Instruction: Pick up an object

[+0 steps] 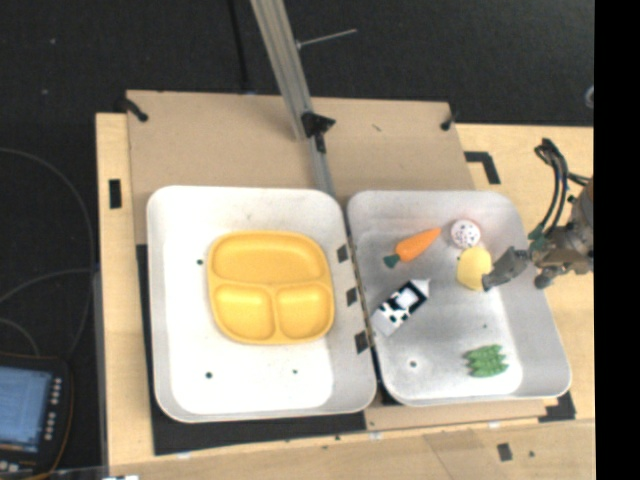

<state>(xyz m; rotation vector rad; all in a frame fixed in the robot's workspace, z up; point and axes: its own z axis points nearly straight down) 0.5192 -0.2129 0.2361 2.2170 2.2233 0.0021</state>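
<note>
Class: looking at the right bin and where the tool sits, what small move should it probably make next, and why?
Probably ease the tool a little further left and down over the yellow fruit: it sits at the right bin's right edge, right beside that fruit, nearer than the carrot.

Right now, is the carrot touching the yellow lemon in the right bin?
Apart. The camera view shows bare bin floor between the carrot and the lemon.

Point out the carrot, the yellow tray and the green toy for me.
carrot [420,243], camera view, on the middle of its orange body.
yellow tray [270,286], camera view, on the ridge where its three compartments meet.
green toy [486,361], camera view, on its centre.
</note>
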